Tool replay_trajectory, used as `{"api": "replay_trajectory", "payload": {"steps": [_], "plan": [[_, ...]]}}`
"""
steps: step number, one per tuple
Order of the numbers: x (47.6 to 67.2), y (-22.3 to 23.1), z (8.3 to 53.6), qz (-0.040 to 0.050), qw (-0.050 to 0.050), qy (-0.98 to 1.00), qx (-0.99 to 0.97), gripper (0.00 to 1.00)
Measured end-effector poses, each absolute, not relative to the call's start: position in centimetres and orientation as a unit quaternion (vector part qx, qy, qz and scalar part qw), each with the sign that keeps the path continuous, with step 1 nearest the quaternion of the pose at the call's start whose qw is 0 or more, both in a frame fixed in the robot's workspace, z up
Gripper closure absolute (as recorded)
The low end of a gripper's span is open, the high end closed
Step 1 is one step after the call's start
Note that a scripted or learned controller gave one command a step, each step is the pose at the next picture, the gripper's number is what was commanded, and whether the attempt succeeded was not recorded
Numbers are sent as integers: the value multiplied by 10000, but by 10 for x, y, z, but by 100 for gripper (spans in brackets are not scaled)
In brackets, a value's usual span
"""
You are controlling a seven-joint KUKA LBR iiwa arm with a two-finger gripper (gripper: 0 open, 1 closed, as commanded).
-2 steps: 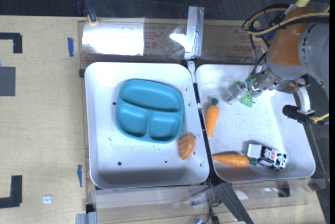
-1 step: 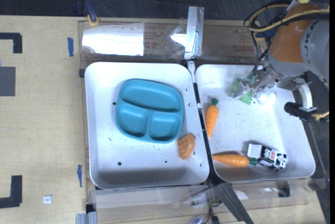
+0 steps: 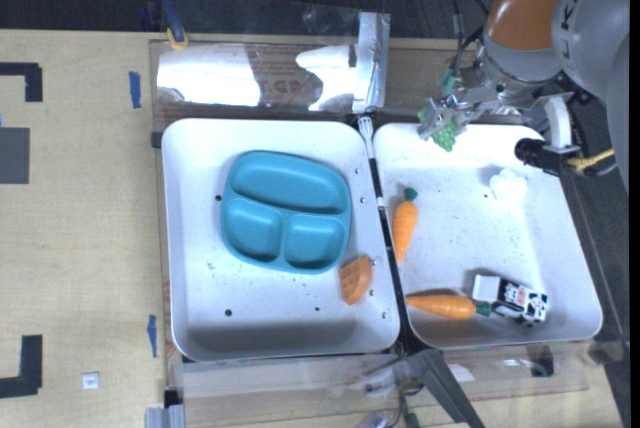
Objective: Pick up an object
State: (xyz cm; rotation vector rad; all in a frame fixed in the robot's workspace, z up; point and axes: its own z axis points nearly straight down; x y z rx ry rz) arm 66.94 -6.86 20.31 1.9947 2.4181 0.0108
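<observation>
Carrots are the nearest candidates, and both lie toward the camera from the hand (image 3: 447,121), which hangs over the far left corner of the right white plastic bin (image 3: 560,216). Something small and green sits at the fingertips there; whether it is pinched or merely beneath them is too blurred to tell, so I cannot tell how the hand is set. One orange toy carrot with a green top (image 3: 403,224) lies against the divider between the bins, its long axis running roughly front to back, almost straight in front of the hand. A second orange carrot (image 3: 440,305) lies crosswise near the front wall, just beside a small white and black boxy item (image 3: 510,297). A pale white lump (image 3: 508,182) rests near the right wall. My judgement: the upright carrot is closest, but the wall beside it crowds a grasp.

The left white bin (image 3: 190,216) holds a blue divided plastic tray (image 3: 285,208) and an orange wedge-shaped piece (image 3: 354,278).
</observation>
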Motion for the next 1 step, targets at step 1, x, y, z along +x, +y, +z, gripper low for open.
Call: {"api": "replay_trajectory", "payload": {"steps": [1], "plan": [[607,-48,184,-5,-7,7450,6670,100]]}}
